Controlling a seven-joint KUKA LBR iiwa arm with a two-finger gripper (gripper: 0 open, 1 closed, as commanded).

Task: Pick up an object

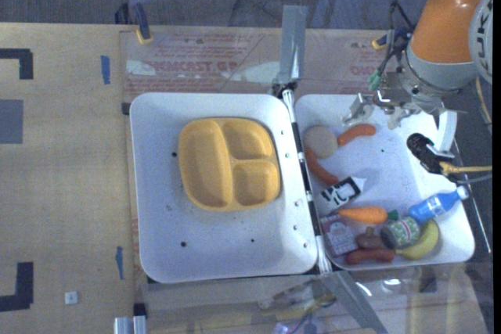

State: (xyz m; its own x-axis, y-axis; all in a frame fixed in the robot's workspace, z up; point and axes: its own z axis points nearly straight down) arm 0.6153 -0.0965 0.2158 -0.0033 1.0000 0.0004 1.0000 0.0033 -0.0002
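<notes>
two white bins [156, 246], one yellow divided plate [228, 163], one banana [423, 244], one blue-capped bottle [435, 206], one carrot [363, 214]

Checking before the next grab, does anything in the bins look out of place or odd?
Nothing looks spilled or broken. The yellow divided plate lies flat in the left bin. The right bin's items crowd its near corner, with the blue-capped bottle resting against the rim.

arm [458, 19] cut off by right edge; hand [381, 107] fingers indistinct
</notes>
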